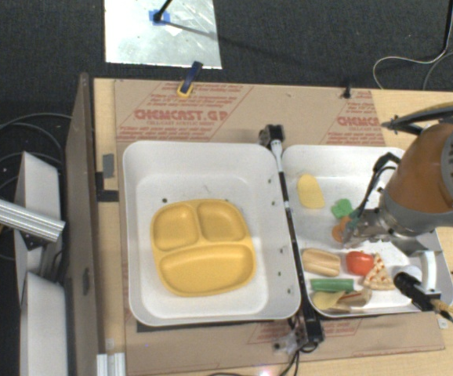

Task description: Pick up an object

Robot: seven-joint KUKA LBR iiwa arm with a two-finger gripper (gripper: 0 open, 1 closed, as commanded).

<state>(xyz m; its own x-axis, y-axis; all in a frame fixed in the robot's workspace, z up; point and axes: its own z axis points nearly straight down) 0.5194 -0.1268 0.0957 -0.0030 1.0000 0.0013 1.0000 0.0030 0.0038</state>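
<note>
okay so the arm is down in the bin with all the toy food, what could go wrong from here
The gripper sits among crowded pieces: the green piece, an orange piece and the red tomato. It may nudge neighbours or grab two. The small rounded pieces could also slip out on lifting.

1. Pale yellow oblong toy piece (311,191) is lying flat near the right bin's top left.
2. Small green chunk (342,207) is sitting just beside it.
3. Tan hot-dog bun (321,262) is lying lower down, red tomato-like piece (359,262) beside it.

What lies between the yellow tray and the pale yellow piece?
In the camera view, between the yellow tray and the pale yellow piece, lie the bins' adjoining rims.
</note>
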